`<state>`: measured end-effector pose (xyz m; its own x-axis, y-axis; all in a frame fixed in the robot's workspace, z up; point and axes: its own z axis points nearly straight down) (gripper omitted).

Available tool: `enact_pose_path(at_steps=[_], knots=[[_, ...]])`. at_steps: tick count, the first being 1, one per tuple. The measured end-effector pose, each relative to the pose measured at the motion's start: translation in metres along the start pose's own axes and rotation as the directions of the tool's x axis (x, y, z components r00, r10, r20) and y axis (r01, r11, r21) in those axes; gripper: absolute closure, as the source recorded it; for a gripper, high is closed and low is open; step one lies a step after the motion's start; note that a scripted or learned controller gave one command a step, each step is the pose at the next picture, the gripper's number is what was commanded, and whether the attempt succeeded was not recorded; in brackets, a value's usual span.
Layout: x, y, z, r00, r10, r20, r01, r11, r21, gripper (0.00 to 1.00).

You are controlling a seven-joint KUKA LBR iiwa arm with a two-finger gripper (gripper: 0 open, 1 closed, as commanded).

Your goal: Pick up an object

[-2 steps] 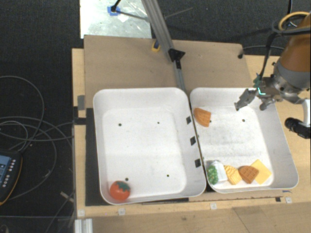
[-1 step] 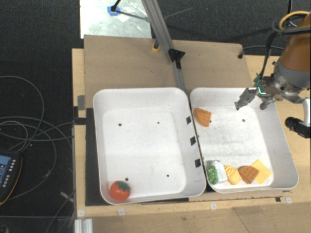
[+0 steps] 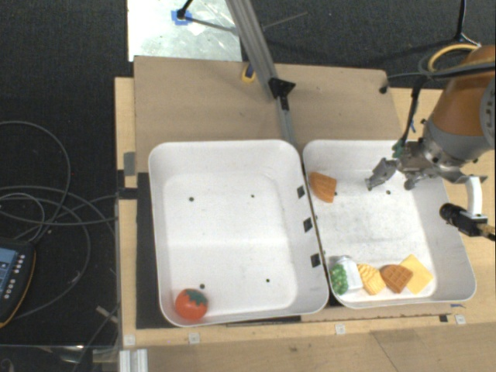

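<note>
Tomato (image 3: 191, 304), red with a green stalk end, lying in the near left corner of the left bin (image 3: 225, 157), close to the front wall.

Cluster along the near edge of the right bin (image 3: 349, 147), left to right: green and white item (image 3: 341, 275) against the bin's left wall; yellow-orange ridged piece (image 3: 372, 278) just beside it; brown waffle-like piece (image 3: 396, 277) touching that; pale yellow wedge (image 3: 418, 273) at the right end, partly behind the brown piece. All lying flat, packed side by side.

Orange piece (image 3: 322, 186), rounded on one side, lying alone farther back in the right bin, near its left wall and well apart from the near cluster.

Hand (image 3: 380, 178), grey, over the far half of the right bin, to the right of the orange piece and apart from it. Fingers (image 3: 375, 182) pointing down and left, narrow, nothing seen between them.

Arm (image 3: 461, 111), grey with orange band, reaching in from the right above the bin's far right corner.

Bench (image 3: 194, 99), brown board under both bins.

Grey pole (image 3: 252, 29), slanting across the far side of the bench down toward the gap between the bins.

Black cables (image 3: 46, 200) on dark floor at left.
</note>
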<state>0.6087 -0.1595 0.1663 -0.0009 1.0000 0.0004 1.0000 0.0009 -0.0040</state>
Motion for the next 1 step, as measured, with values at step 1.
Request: enact_pose_path(at_steps=[1], knots=[[-0.0036,0.0002,0.0620,1.000,0.000,0.000,0.000,1.000,0.000,0.00]])
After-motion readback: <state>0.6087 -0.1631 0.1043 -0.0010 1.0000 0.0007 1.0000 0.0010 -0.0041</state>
